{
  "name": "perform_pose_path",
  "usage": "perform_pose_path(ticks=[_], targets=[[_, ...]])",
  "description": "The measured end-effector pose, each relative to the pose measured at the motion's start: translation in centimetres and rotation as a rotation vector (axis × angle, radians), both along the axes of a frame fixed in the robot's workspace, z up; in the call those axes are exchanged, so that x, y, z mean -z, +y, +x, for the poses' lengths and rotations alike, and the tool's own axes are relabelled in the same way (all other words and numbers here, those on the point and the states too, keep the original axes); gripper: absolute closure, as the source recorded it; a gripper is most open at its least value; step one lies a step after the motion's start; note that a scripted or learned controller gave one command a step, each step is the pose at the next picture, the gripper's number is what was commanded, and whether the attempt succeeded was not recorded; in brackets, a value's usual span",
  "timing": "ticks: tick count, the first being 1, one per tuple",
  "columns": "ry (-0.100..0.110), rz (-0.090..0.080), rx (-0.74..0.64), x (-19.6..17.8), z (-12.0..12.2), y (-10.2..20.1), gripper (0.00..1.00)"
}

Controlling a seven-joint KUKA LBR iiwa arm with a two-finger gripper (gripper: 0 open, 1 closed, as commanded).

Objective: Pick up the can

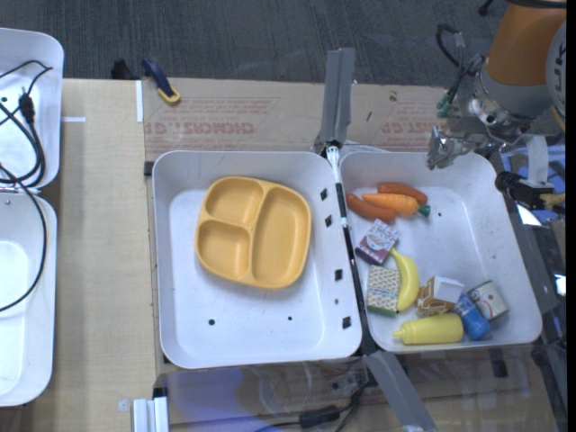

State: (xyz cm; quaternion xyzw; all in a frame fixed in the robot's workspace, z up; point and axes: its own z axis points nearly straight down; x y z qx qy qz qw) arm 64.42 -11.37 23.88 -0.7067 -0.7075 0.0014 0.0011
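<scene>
The can [489, 301] lies on its side at about four o'clock in the right bin [504, 241], close to the right wall and low corner. It is a short metal cylinder, silvery at the end, with a dark label band. A blue round-bodied item [473, 320] touches it on the seven o'clock side, and a small tan carton [439, 295] sits just beside that, toward nine o'clock.

A smooth yellow mustard bottle [430, 330] lies along the bin's six o'clock edge. A curved banana [406, 278] and a speckled boxy packet [382, 290] rest at the middle, a small printed pouch [377, 241] above them, and two tapered orange carrots [392, 202] at eleven o'clock.

The white floor between the carrots and the can, toward two and three o'clock, is bare and gives open room.

The gripper [440, 150] hovers over the right bin's twelve o'clock rim, well apart from the can; I cannot tell whether it is released or clenched.

The left bin [171, 241] holds a glossy yellow divided plate [254, 232], rounded, with three compartments. The table [99, 196] is pale wood.
</scene>
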Motion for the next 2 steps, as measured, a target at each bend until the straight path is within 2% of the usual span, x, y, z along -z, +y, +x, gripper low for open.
perform_pose_path(ticks=[1, 2], targets=[[0.001, 0.000, 0.055, 10.5, -4.3, -3.0, 0.00], [-0.001, 0.000, 0.063, 9.0, -12.4, -6.4, 0.00]])
